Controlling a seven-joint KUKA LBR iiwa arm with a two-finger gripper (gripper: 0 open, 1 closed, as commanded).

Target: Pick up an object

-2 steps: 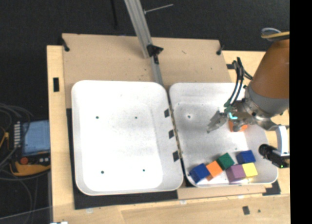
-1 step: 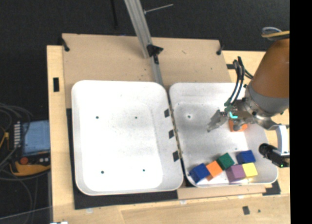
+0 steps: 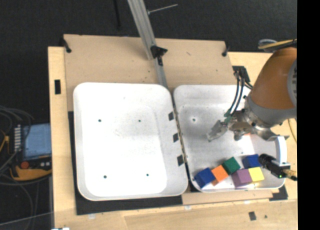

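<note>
Grey two-finger gripper (image 3: pixel 218 130) over right shallow white bin (image 3: pixel 200 104); jaw opening cannot tell, nothing visibly held. Small orange cube (image 3: pixel 219 173) below jaws, well apart, wedged between blue cube (image 3: pixel 204 177) and green cube (image 3: pixel 231 165). Probably light, rigid, smooth. Best gripped across free flat faces.

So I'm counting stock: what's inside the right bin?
The right bin holds six blocks along its near edge: blue, orange, green, purple, yellow and another blue. The arm covers the bin's right part.
</note>
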